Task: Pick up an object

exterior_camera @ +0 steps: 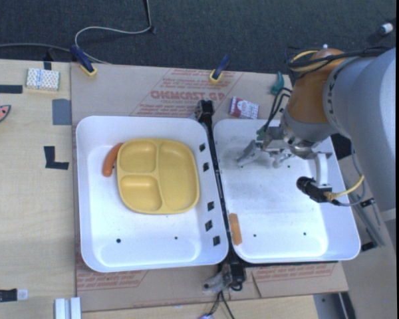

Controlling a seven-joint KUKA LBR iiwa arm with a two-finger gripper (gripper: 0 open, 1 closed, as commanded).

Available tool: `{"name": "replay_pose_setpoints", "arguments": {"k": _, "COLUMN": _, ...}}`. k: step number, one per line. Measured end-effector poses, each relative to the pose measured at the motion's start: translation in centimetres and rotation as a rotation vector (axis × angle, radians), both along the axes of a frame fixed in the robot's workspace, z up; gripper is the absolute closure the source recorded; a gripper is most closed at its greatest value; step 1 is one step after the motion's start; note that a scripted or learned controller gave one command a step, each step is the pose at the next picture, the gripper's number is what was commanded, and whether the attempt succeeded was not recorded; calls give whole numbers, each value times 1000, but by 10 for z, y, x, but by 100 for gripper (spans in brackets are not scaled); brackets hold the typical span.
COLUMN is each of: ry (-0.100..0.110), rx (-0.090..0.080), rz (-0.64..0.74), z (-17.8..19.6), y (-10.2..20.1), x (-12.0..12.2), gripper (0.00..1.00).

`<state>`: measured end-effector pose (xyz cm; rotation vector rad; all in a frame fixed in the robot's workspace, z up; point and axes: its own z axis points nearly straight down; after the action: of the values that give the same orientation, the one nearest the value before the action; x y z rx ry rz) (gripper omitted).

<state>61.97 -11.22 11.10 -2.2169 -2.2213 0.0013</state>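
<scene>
A yellow divided plate [158,176] lies in the left bin [100,244]. An orange sausage [110,160] rests against the plate's left edge. A second small orange piece [235,228] lies at the lower left wall of the right bin [299,238]. My gripper [260,159] hangs over the upper part of the right bin, open, its fingers [245,157] spread apart with nothing between them. It is well above and to the right of the small orange piece, and apart from it.
A small red and white packet [243,107] lies on the cardboard behind the bins. Clamps [219,70] hold the cardboard's far edge. The black divider [211,171] runs between the bins. The arm's grey body [366,125] covers the right bin's right side.
</scene>
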Motion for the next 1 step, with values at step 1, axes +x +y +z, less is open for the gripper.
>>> {"name": "replay_pose_setpoints", "arguments": {"k": 1, "ry": -5, "rx": -4, "rz": -2, "z": -25, "y": 16, "x": -24, "gripper": 0}}
